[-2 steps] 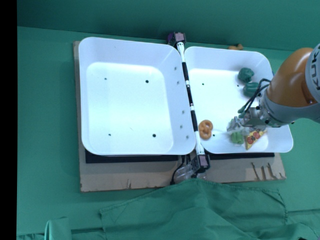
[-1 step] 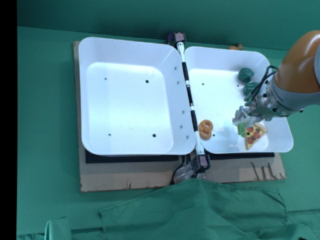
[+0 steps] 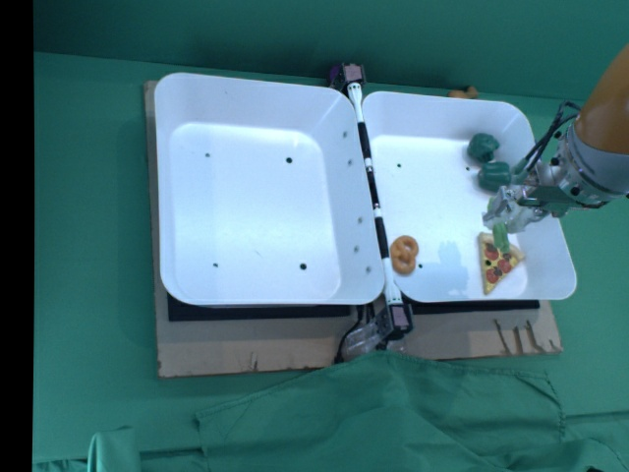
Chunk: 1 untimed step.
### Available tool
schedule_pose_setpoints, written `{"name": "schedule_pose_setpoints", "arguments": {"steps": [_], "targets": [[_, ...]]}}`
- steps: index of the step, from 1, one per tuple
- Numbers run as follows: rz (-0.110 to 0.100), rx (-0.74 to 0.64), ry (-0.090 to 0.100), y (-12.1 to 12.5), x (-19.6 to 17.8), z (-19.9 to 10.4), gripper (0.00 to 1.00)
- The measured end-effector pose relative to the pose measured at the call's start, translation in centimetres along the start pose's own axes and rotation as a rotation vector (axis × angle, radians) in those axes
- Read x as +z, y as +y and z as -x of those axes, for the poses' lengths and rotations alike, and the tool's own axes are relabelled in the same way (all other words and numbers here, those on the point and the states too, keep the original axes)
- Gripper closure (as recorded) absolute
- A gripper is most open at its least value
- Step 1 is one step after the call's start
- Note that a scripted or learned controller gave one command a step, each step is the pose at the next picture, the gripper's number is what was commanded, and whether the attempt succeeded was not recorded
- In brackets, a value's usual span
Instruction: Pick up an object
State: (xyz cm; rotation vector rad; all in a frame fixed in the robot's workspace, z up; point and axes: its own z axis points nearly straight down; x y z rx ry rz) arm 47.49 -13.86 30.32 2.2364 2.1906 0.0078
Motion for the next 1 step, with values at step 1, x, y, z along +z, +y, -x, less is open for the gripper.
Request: {"name": "schedule_pose_setpoints", "arguments": {"steps": [1], "targets": [[0.0,0.012,0.0,0.59,-4.62,-0.28,1.0]]}}
